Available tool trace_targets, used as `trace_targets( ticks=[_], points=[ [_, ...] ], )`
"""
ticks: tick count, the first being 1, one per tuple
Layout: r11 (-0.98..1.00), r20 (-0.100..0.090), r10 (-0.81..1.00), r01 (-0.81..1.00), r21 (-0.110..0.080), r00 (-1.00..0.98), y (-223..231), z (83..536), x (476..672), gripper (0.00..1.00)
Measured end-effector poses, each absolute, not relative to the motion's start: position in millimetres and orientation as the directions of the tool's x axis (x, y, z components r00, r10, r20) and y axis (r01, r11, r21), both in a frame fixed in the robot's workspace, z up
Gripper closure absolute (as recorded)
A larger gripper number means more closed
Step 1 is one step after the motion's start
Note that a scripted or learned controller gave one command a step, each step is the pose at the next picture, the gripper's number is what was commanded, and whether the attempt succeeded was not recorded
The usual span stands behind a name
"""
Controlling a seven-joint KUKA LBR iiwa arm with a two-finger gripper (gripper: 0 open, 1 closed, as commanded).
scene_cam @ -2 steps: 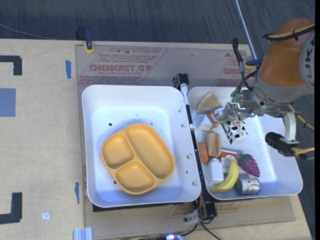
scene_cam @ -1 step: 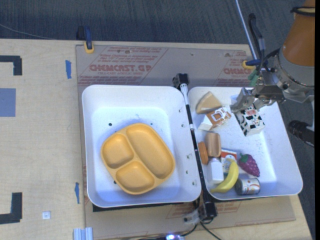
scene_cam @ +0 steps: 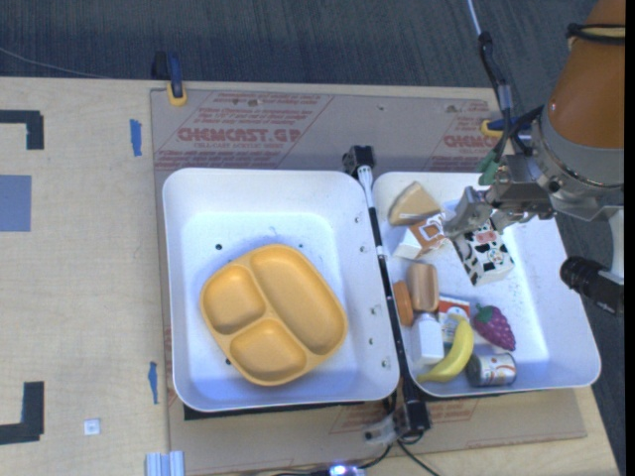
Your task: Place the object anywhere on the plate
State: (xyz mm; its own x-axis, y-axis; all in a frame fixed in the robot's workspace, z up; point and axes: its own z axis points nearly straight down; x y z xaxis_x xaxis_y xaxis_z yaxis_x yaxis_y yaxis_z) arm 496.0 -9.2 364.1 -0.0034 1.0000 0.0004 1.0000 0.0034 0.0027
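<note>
- Camera view is showing the gripper (scene_cam: 476, 218) hanging over the right bin (scene_cam: 561, 360), with the cow-patterned carton (scene_cam: 486, 254) sitting directly beneath it.
- Whether the jaws are open, closed or gripping cannot be determined; the wrist housing is hiding them.
- The carton is appearing as the likely task object: a small white box with black patches, tilted, lying near the middle of the right bin, just beside a tan wedge (scene_cam: 414, 203) and above the grapes (scene_cam: 495, 325).
- It is looking rigid and light; flat sides should be suiting a two-sided pinch.
- For a sound grasp, the jaws should be closing across the carton's narrow faces, squarely, avoiding the neighbouring items.
- Lifting should be going straight up until the object is clearing the bin walls and the divider between bins.
- The yellow plate (scene_cam: 273, 312), with three compartments, is lying in the left bin (scene_cam: 189, 206), well apart from the carton.
- Any compartment is serving as a valid release point; lowering close before releasing should be limiting bounce.
</note>
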Motion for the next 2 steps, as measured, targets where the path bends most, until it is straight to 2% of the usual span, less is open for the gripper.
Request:
trace_targets(
  ticks=[1,2],
  points=[
    [0.004,0.001,1.0,1.0,0.0,-0.004,10.6,356.1,480.1,1.0],
    [0.003,0.0,1.0,1.0,0.0,-0.003,10.5,356.1,480.1,0.0]
  ],
)
